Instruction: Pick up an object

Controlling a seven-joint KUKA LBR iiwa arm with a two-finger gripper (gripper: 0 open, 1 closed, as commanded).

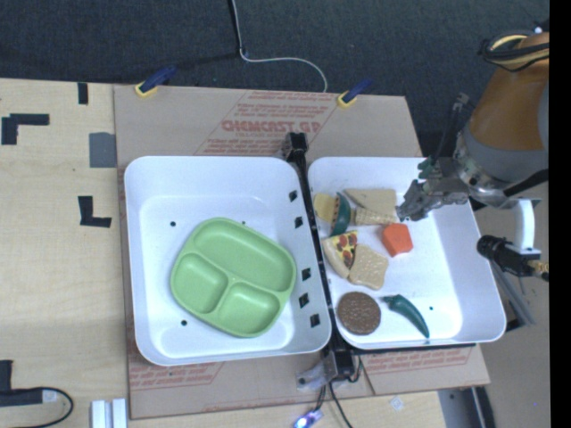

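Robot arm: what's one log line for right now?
gripper above right bin | nearest: orange block | nothing seen held | plate in left bin

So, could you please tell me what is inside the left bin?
The left bin holds one green divided plate, with nothing in its compartments. Whatever lies under the plate is covered.

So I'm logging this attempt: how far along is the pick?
Done: the arm has reached over the right bin, with the pincer above the toy food. In hand: nothing seen in the pincer; it hovers near the orange block and cracker. Left: descend, grasp, lift. The green tray sits in the left bin.
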